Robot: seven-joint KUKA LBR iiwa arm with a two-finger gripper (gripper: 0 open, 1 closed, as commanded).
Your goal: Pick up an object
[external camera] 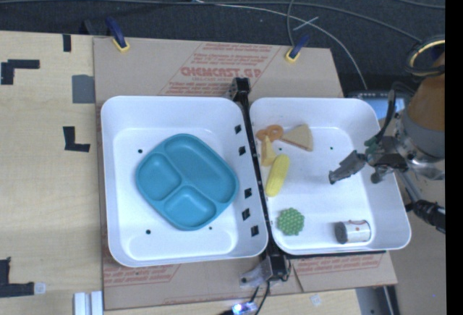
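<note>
Gripper (359, 166) hangs over the right side of the right bin (376, 118), its two dark fingers spread apart and nothing between them; the arm (428, 114) comes in behind it from the right edge. Going left to right: the left bin (116, 161) bears a blue divided plate (187, 180), lying flat and turned a little askew, well apart from the gripper; across the black divider (249, 161), close against the right bin's left wall, lie an orange pretzel-shaped piece (269, 134), a tan wedge like a slice of bread (298, 137) just beside it, and a yellow corn cob (277, 174) below them; nearer the front sits a green knobbly ball (291, 221), and toward the front right corner a small silver can (353, 232) lies on its side. For picking, the corn cob seems a fair target: it lies to the left of the gripper, across bare bin floor, with its long axis running from upper right down to lower left, nearly along the divider; the fingers would likely need to close across that axis. The can is nearer, below the gripper and toward the front, its long axis running roughly left to right.
</note>
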